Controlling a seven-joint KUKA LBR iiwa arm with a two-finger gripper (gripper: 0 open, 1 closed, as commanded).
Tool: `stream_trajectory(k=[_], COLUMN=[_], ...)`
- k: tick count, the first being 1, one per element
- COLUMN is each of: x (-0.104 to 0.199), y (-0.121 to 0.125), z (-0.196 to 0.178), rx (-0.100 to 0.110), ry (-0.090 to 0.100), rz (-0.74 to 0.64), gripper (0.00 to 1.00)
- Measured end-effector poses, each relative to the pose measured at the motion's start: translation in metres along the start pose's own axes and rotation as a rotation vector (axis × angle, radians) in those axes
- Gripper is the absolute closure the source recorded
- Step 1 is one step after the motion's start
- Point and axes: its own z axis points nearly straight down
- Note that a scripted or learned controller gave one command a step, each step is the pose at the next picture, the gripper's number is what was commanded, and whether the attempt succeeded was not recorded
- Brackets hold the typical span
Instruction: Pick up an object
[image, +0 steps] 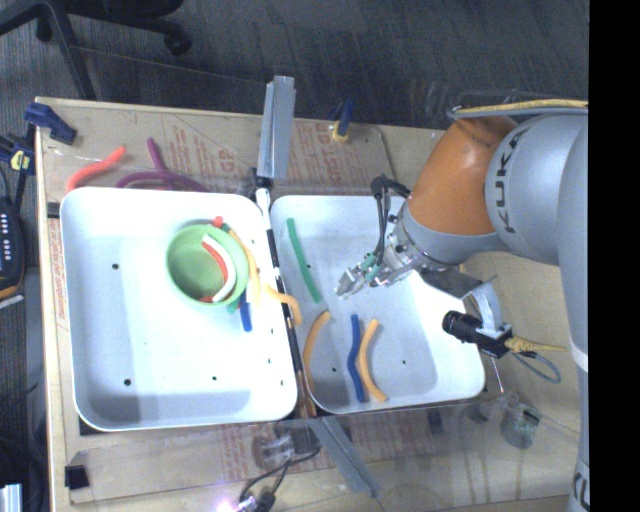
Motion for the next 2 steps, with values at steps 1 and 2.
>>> stream_trajectory(k=[1,2], x=[0.0,-0.046], y=[0.0,-0.045], z=[0.0,0.105], rx=[0.0,-0.005], ry=[0.0,-0.004], rz=[0.0,0.079], gripper=[0.0,0.0])
